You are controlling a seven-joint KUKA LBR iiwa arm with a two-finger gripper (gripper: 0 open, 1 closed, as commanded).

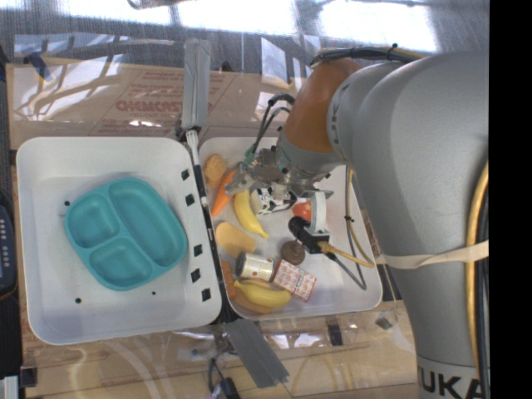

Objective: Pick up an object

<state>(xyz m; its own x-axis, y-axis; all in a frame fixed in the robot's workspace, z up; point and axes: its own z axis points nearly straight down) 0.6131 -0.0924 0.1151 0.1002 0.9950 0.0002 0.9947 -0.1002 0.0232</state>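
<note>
Gripper (268, 191) state cannot tell; it hangs over smooth curved yellow plastic banana (246, 213), left of small round red toy (302, 209).

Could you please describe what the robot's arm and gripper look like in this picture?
The bulky, rounded, light grey arm has an orange band above the wrist. Thin black cables loop beside the band, and a yellow cable runs down the arm's body. Dark letters "UKA" mark its base. The small metallic gripper looks grey and black.
</note>
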